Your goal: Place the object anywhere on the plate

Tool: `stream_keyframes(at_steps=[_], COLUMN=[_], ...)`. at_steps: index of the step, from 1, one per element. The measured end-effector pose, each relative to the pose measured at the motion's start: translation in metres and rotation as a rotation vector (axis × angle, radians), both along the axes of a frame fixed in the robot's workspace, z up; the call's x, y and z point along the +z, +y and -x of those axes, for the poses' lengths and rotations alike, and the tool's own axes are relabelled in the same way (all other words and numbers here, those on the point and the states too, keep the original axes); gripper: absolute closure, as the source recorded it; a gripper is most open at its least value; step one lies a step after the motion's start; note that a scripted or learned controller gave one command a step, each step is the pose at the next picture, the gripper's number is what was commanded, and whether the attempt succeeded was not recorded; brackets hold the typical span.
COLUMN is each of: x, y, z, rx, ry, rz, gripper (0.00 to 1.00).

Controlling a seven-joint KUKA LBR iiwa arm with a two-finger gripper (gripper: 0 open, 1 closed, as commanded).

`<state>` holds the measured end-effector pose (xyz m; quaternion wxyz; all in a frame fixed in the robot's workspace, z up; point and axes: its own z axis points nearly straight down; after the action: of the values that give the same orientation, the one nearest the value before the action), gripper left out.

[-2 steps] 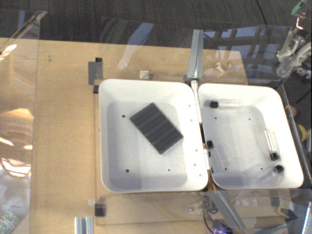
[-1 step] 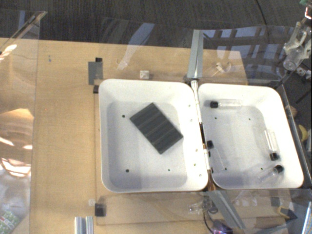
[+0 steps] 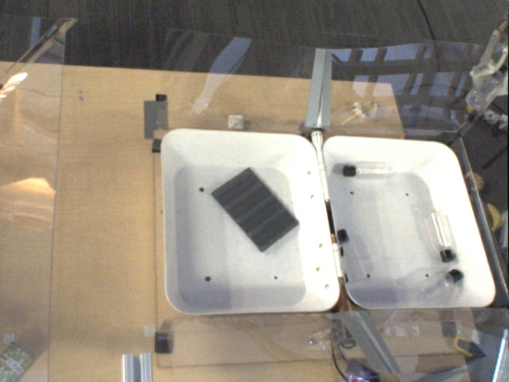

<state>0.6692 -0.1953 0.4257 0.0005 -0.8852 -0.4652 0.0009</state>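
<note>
A dark grey ridged plate point(image 3: 254, 208) lies flat and turned at an angle in the left bin point(image 3: 181, 293). In the right bin point(image 3: 469, 297) lie several clear tubes with black caps. One tube point(image 3: 367, 168) is along the far wall, one point(image 3: 441, 233) is by the right wall, and one point(image 3: 445, 281) is in the near right corner. Another black cap point(image 3: 340, 235) rests against the wall between the bins. A pale mechanical part, seemingly my gripper point(image 3: 487, 78), hangs at the top right edge, beyond the right bin and well away from the tubes and the plate.
The bins stand side by side on a wooden bench point(image 3: 87, 213). A metal post point(image 3: 320, 86) rises behind the gap between them. Small black blocks point(image 3: 157, 118) sit at the left bin's corners. Glass panels with reflections surround the bench.
</note>
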Motion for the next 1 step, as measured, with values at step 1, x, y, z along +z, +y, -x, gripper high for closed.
stream_keyframes(at_steps=[1], x=[0.0097], y=[0.0022], z=[-0.0008], rx=[0.008], ry=[0.001], rz=[0.002], gripper=[1.00])
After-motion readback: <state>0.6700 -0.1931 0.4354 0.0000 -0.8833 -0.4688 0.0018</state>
